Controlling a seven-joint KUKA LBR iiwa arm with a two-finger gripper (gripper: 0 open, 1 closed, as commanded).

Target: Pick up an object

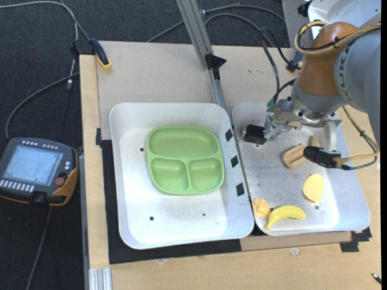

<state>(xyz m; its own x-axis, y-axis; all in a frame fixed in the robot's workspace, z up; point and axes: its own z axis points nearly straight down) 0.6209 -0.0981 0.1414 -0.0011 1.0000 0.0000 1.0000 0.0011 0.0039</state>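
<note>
My gripper (pixel 273 127) hangs low over the back left part of the right bin (pixel 351 207). A small black block (pixel 254 133) lies just left of it, close to the bin's left wall; whether they touch is unclear. A tan wooden piece (pixel 294 156) rests just right of and in front of the gripper. Further forward lie a pale yellow lemon-shaped piece (pixel 313 187), a yellow banana (pixel 286 214) and a small orange-yellow piece (pixel 261 207).
The left bin (pixel 130 222) holds a green divided plate (pixel 184 159) in its middle. A metal post (pixel 199 35) rises behind the gap between the bins. A teach pendant (pixel 36 169) lies off the bench to the left.
</note>
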